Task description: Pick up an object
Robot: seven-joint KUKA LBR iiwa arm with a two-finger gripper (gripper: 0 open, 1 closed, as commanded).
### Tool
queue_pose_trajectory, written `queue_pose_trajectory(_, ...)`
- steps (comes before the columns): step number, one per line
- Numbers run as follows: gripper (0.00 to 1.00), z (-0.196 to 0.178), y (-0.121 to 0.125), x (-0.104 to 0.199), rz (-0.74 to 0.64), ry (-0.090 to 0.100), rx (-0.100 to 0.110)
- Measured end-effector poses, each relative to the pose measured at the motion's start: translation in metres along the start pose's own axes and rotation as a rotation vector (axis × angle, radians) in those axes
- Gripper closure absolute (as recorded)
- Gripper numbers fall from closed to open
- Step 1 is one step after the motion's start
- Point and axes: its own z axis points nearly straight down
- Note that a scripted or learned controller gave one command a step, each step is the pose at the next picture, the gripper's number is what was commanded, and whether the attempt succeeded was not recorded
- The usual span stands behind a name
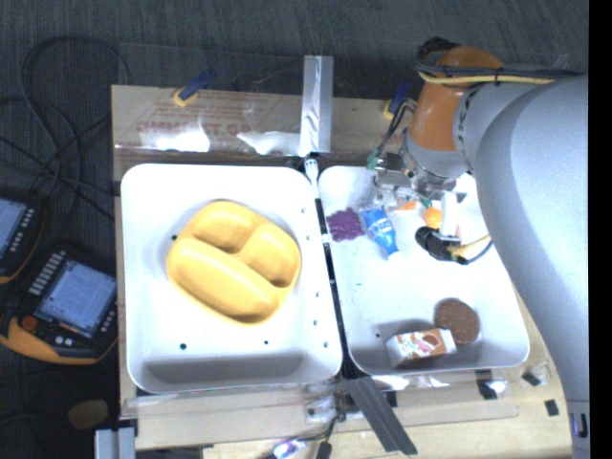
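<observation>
My gripper (394, 196) hangs low over the back of the right bin (497, 285), just above the upper end of a blue packet (382, 232). A purple crumpled piece (344, 225) lies left of the packet, near the bin's left wall. To the gripper's right sit a small orange thing (432, 216) and a white piece (449, 216). A round brown disc (457, 320) and a brown-and-white carton (421, 345) on its side rest near the front of the right bin. A large yellow lumpy object (234, 259) fills the middle of the left bin (143, 352).
The grey arm (535, 180) covers the right bin's right side and back corner. A metal divider (325, 256) runs between the two bins. Handheld control units (57, 299) and cables lie on the floor left of the bench.
</observation>
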Motion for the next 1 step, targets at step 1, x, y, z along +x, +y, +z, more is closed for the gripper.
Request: queue_pose_trajectory(1,1.00,-0.1277,-0.0626,0.0379,-0.254,0.007,0.009)
